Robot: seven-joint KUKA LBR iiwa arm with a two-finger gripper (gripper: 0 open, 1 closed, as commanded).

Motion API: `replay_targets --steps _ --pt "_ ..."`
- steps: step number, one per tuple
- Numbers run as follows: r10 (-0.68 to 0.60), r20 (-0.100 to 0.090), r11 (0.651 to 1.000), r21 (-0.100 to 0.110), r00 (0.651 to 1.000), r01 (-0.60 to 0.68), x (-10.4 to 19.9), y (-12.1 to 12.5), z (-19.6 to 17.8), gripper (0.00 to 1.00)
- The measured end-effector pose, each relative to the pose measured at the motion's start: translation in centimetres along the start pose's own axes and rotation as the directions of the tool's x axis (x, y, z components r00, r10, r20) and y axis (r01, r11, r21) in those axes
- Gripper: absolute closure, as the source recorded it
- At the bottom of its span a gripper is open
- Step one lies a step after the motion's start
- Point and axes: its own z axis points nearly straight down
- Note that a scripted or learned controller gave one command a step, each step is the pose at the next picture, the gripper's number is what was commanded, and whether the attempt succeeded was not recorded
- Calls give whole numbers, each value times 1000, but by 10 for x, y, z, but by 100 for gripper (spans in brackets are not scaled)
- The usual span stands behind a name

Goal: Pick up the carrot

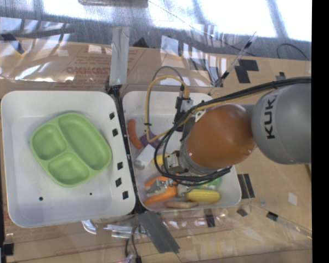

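An orange carrot (158, 198) lies along the near wall of the right bin (153, 100), beside a yellow corn cob (203, 195). The arm's orange band (219, 136) hangs over the middle of this bin and hides much of its floor. My gripper (165, 183) points down-left from under the band. It sits just above the carrot's left part, among small orange and grey pieces.
A red-orange sausage-like piece (132, 134), a purple item (146, 142) and a white block (144, 157) lie at the right bin's left side. The left bin (22, 201) holds a green divided plate (71, 148). Cables (149, 100) loop over the right bin's far side.
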Motion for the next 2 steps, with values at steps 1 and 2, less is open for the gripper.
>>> replay_targets --steps 1,2 --pt "-5 1 1000 12 1000 5 -2 -4 -12 100" --pt "-311 -1 951 -1 951 311 11 -116 -111 100"
